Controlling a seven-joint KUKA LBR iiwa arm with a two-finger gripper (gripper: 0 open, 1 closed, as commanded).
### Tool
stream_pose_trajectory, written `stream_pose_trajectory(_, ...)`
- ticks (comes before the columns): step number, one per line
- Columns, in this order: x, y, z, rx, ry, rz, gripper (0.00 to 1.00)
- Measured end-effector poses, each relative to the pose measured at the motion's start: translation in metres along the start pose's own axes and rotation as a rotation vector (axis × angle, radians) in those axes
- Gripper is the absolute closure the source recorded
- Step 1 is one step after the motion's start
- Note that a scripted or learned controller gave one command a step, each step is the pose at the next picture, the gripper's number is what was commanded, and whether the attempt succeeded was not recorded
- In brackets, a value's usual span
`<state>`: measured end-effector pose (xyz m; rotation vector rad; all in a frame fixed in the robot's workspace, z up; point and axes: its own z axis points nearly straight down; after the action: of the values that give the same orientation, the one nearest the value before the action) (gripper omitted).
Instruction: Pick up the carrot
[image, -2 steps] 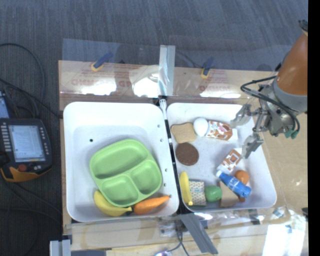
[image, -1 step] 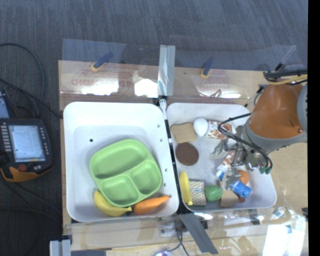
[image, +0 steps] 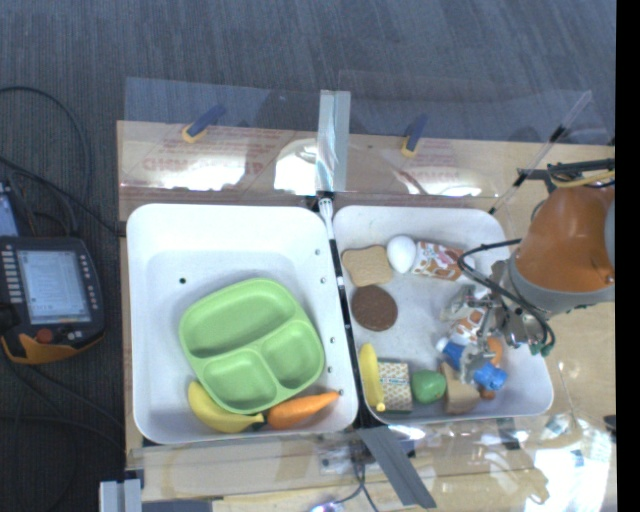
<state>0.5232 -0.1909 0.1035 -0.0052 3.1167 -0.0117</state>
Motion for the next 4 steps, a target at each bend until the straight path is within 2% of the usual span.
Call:
stream_pose_trajectory(1, -0.006, -0.003, 0.012, -0.004, 0.011, 0.176, 0.00)
stream_pose_trajectory(2, -0.010, 0.000, 0.000, -0.005, 0.004, 0.172, 1.00)
stream_pose_trajectory(3, 0.000, -0.034, -0.128, -0.004, 0.017, -0.044, 1.00)
stream_pose_trajectory(4, -0.003, -0.016, -0.207, -0.004, 0.013, 0.006, 1.00)
